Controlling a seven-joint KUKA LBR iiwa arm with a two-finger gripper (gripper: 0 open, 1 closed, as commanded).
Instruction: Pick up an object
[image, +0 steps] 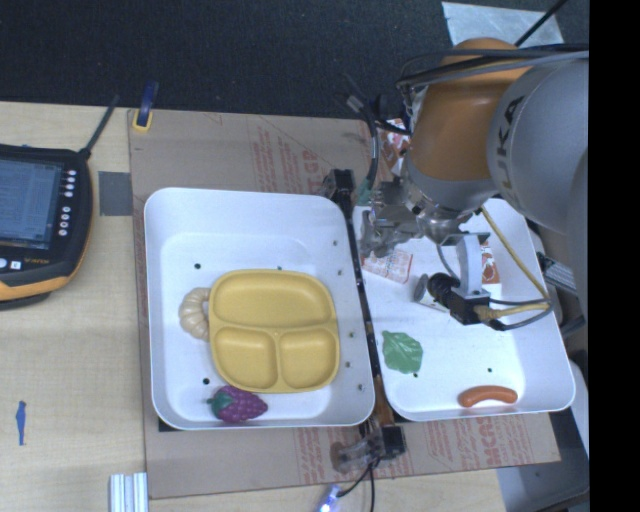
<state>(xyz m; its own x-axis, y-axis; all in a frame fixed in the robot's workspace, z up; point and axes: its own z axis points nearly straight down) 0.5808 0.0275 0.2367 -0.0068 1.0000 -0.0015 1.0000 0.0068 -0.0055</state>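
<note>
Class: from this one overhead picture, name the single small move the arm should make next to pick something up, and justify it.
Probably lower the gripper straight down: it sits over the red-and-white packet at the right bin's near-left corner, the closest item. The green leaf and sausage lie farther off.

A: Arm (480, 120) in from the right, wrist low over the right bin's (540, 385) far left corner, gripper (385, 232) just above a red-and-white packet (392, 265).

B: Fingers?

A: Can't tell from here. Green leaf (402, 351) sits near the divider, sausage (488, 397) at the near edge.

B: Left bin (170, 300)?

A: Yellow compartment tray (273, 329) in the middle, pale ridged thing (194, 312) touching its left side, purple grapes (238, 405) at the near edge.
</note>
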